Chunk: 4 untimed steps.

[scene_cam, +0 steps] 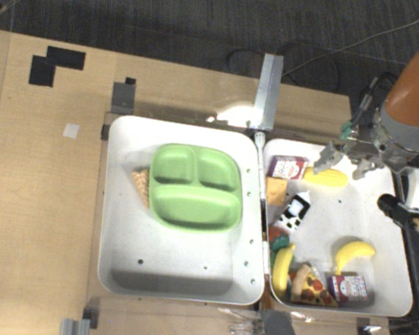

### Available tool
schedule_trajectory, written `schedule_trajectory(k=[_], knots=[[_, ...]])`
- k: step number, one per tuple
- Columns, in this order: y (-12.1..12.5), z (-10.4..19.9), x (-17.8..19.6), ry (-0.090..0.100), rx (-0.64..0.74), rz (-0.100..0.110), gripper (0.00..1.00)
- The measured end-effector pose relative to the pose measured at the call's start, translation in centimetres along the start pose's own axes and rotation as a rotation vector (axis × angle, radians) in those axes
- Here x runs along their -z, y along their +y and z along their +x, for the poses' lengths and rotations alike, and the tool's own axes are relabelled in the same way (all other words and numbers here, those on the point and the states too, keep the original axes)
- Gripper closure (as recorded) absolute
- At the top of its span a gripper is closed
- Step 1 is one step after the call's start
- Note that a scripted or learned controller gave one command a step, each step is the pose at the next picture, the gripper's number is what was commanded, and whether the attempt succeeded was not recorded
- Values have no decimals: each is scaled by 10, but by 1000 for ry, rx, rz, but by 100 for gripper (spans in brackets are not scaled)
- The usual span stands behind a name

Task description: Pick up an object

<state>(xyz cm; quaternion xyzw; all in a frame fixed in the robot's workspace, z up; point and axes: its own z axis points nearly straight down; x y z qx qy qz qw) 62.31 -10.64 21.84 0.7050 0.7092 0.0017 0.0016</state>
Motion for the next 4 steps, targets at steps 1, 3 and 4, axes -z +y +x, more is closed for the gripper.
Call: schedule_trajectory(k=[1,3,4], knots=[[11,-37,-111,0,114,3,0],[36,-60,-117,7,265,28,100],[25,-19,-129,-1,-269,-5,100]])
